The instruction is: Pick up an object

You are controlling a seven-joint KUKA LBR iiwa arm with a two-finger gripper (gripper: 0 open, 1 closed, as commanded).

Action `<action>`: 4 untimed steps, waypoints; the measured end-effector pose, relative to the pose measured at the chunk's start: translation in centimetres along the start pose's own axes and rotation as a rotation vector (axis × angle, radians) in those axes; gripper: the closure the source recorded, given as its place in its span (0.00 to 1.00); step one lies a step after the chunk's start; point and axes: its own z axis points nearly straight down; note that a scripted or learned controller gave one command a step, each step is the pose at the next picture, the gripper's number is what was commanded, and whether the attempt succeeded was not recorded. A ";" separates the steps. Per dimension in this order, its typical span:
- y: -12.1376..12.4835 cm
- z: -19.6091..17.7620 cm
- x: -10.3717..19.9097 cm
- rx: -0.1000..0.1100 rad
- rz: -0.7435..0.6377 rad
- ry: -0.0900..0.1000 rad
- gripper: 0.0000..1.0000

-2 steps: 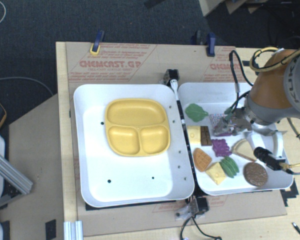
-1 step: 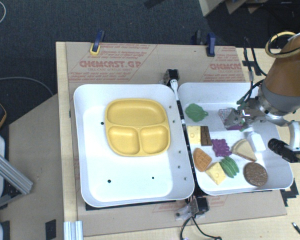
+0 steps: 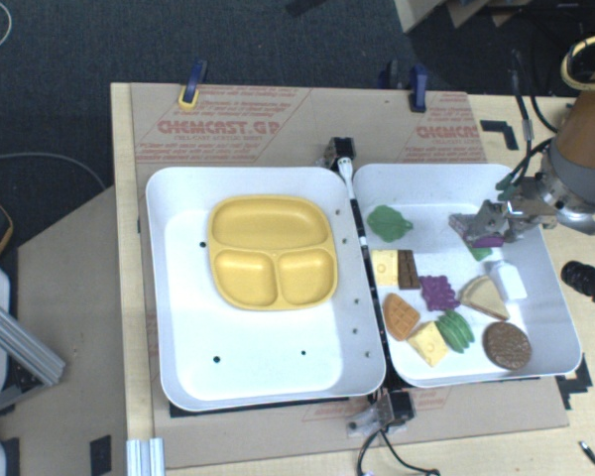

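Observation:
My gripper (image 3: pixel 484 228) hangs over the upper right part of the right bin (image 3: pixel 565 305), reaching in from the right. Directly under it shows a small purple piece with a green end (image 3: pixel 486 245), partly hidden by the gripper; whether it is gripped or just lying below I cannot tell. Other toy foods lie in this bin: a green leafy piece (image 3: pixel 389 223), a yellow block (image 3: pixel 384 266) beside a brown bar (image 3: pixel 408 269), purple grapes (image 3: pixel 437 291), a tan wedge (image 3: pixel 484 297), an orange slice (image 3: pixel 401 316), a yellow cheese cube (image 3: pixel 428 344), a green vegetable (image 3: pixel 457 330) and a brown cookie (image 3: pixel 506 345).
The left bin (image 3: pixel 178 296) holds a yellow divided plate (image 3: pixel 273 249). A ridge with a black clip (image 3: pixel 342 151) separates the two bins. A small white piece (image 3: pixel 512 282) lies by the wedge. Cables and the arm's orange band (image 3: pixel 580 132) stand at the right.

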 end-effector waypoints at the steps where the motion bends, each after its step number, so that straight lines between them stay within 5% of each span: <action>1: 0.1 -1.0 0.0 0.002 -0.002 0.001 1.00; 3: 6.1 -1.8 7.5 0.003 -0.006 0.003 1.00; 4: 5.4 -1.8 7.5 0.008 -0.002 0.003 1.00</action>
